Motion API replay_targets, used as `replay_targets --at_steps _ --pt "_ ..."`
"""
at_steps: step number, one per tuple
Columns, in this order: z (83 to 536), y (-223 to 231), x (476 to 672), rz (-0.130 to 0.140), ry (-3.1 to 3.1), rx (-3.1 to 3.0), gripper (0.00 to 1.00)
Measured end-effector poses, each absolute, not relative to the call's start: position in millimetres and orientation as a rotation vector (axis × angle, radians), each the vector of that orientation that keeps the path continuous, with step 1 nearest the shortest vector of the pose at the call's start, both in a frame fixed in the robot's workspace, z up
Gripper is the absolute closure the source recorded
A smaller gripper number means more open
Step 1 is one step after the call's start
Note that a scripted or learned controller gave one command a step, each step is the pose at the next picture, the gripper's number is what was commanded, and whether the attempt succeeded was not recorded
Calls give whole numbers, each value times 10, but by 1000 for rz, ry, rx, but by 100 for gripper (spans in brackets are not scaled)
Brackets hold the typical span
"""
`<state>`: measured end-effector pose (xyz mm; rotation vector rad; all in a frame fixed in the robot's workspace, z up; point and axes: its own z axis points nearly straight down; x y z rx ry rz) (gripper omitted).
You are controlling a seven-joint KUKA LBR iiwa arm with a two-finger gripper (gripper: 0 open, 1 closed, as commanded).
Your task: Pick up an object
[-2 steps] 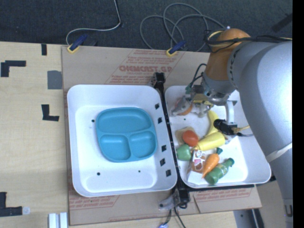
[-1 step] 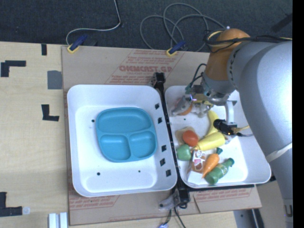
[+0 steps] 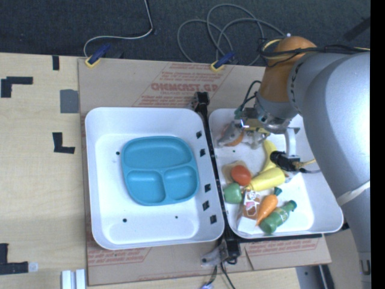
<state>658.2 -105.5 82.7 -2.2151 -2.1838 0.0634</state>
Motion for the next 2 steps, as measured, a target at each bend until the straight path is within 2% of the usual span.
replay_targets --at_steps 2 --pt "827 -1064 6583 61 -2184 -2212 0"
